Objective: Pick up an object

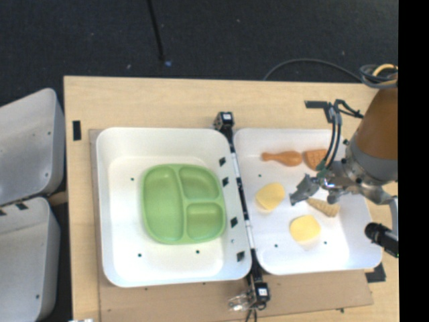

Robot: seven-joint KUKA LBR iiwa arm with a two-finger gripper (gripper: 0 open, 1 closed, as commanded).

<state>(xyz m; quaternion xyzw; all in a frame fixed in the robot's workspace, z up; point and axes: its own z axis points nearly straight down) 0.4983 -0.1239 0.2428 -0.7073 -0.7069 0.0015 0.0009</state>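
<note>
Because the gripper [315,192] hangs with its fingers spread and nothing between them, right beside the tan cone [324,207] in the right bin [335,263], a closing finger could nudge the cone sideways instead of trapping it. That cone lies flat near bin centre, its long axis running ten o'clock to four o'clock; which end is the tip I cannot tell.

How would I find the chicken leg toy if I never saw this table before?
Look at the right white bin, the one the arm reaches into. Go to its far edge, where two orange-brown toys lie side by side. The chicken leg is the left one, with a thin bone end pointing toward the green plate's bin; the yellow pieces nearer you are paler and rounder.
</note>
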